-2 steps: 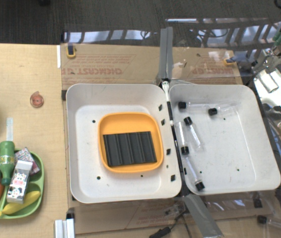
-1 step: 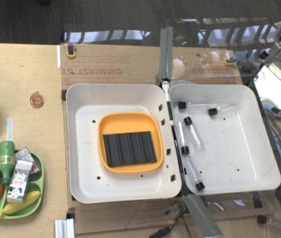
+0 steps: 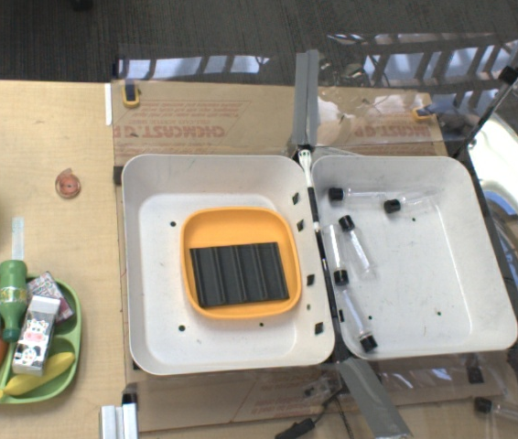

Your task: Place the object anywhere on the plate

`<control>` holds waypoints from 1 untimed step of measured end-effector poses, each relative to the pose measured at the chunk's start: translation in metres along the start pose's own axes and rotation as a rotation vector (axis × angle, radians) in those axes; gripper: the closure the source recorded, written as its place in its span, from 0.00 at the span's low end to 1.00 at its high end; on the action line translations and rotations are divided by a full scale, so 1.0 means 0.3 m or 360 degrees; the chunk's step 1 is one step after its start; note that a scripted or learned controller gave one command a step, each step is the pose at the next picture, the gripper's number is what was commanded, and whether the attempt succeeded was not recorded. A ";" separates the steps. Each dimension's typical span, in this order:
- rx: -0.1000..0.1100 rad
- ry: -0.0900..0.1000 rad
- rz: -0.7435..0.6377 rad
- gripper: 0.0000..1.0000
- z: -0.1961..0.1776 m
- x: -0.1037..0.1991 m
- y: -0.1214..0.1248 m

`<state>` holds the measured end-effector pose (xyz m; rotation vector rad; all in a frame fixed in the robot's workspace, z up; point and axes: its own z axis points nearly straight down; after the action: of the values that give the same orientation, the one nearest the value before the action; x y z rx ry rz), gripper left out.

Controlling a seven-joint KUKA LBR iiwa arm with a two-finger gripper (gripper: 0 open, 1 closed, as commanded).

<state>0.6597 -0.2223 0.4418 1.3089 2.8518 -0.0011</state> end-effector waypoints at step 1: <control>0.0002 0.0006 -0.0424 1.00 0.005 0.010 -0.007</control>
<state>0.6563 -0.2213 0.4402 0.9196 3.0040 -0.0009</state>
